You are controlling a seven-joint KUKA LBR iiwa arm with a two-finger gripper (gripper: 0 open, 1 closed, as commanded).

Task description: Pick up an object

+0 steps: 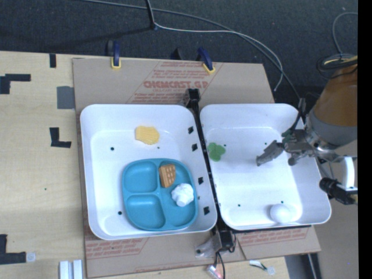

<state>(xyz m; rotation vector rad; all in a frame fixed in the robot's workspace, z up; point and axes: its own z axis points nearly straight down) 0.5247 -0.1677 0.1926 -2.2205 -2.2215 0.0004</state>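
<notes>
Jaws over right bin's open middle, seemingly spread apart, holding nothing.

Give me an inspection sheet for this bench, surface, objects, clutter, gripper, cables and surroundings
Surface: left bin and right bin side by side on cardboard sheet.
Job's things: green piece and white ball in right bin; yellow piece in left bin; waffle and white lump on blue tray.
Clutter: nothing seen.
Gripper: gripper over right bin, holding nothing.
Cables: black cable behind bins.
Surroundings: two clamps on cardboard.
</notes>
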